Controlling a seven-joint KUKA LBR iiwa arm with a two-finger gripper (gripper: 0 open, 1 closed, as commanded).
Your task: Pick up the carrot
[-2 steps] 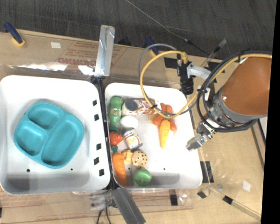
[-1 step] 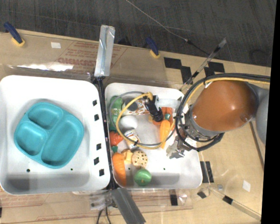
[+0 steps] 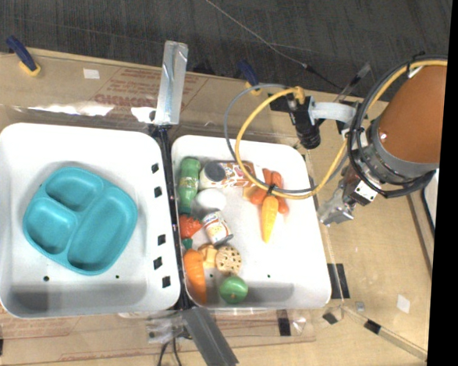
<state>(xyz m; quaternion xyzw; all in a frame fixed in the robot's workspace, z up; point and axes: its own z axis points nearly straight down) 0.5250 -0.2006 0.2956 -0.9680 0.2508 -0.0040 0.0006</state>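
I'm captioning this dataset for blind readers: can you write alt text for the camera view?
The gripper hangs past the right bin's right rim, apart from the carrot lying among toy foods in that bin. The left bin holds a teal divided plate.
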